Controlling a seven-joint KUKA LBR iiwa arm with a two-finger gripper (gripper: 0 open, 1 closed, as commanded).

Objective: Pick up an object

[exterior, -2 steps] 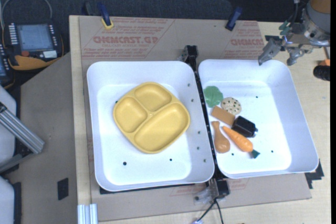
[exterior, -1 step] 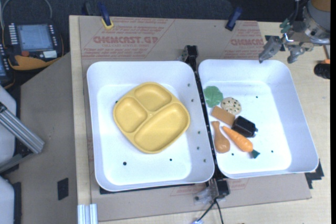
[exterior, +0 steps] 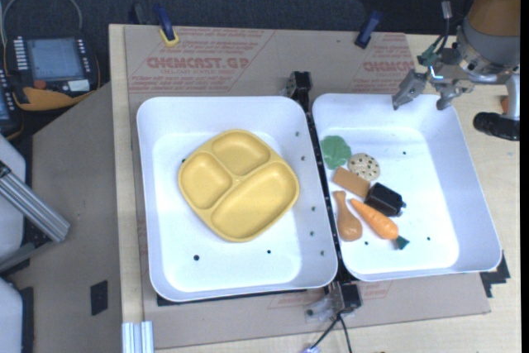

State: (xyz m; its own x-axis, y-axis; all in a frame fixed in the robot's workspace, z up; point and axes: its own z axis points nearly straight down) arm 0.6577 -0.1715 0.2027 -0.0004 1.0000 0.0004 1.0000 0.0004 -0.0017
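Nothing picked yet: the pincer [exterior: 426, 91] hangs spread and bare over the right white bin's [exterior: 463, 178] far edge, the orange plastic carrot [exterior: 376, 220] untouched below.

The tabletop [exterior: 124, 178] is pale wood, and most of it is covered by a brown cardboard sheet [exterior: 248, 54] printed with red lettering. Two clamps, one yellow-tipped [exterior: 168, 33] and one blue [exterior: 367, 29], sit at the sheet's far edge. On the cardboard lie two white bins side by side, touching along their inner rims: the left bin [exterior: 157, 178] and the right bin [exterior: 471, 202]. Black brackets [exterior: 299, 83] sit at the seam between them, far and near.
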